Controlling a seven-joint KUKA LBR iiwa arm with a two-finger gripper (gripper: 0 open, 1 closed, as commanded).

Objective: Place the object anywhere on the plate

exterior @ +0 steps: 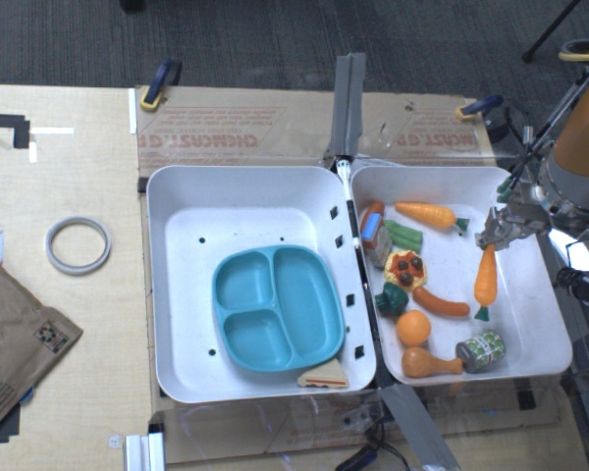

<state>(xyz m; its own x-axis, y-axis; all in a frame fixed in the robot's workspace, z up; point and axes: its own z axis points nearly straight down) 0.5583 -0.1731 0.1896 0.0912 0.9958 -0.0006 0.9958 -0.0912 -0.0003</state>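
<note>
One teal plate [277, 307] in left bin [167, 292], one sandwich wedge [322, 378] touching plate's near rim. Right of plate: two carrots; claw [493, 234] pinching the upright carrot [485, 278], other carrot [427, 214] lies behind.

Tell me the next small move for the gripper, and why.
Probably lift straight up: the gripper sits at the top of a carrot that hangs down over the right bin, while the blue plate lies in the left bin, across the divider.
</note>
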